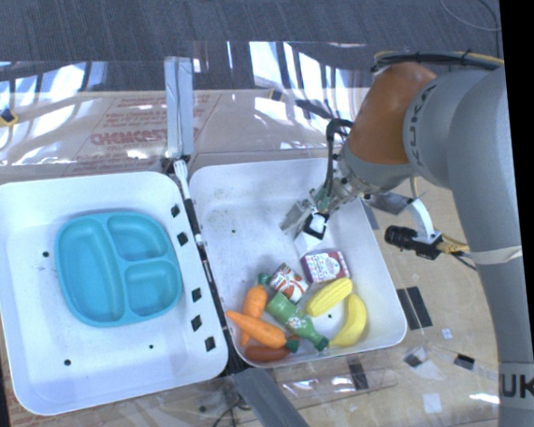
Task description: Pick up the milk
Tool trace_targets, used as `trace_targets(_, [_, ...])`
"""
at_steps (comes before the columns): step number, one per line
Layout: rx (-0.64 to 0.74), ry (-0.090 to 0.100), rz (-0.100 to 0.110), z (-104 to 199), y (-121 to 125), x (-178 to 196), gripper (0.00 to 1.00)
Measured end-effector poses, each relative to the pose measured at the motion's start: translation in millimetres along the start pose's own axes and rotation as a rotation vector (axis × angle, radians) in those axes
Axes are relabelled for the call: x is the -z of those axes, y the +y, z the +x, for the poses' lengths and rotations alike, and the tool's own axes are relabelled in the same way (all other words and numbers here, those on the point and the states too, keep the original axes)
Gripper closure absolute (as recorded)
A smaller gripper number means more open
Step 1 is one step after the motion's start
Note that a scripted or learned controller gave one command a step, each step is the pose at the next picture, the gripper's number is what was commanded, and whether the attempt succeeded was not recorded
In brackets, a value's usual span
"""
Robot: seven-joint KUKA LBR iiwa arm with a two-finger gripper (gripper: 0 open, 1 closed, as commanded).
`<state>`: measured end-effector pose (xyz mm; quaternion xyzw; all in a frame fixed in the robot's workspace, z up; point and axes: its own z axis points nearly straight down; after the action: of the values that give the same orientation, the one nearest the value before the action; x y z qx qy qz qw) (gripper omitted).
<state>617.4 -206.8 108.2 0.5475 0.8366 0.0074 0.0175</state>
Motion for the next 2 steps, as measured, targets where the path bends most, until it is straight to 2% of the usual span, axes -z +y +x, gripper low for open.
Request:
trace_targets(1, [0.078,-0.009,0.004,19,2,1,0.0])
trace_targets(2, [0.312,0.028,0.031,55,-15,91,0.0])
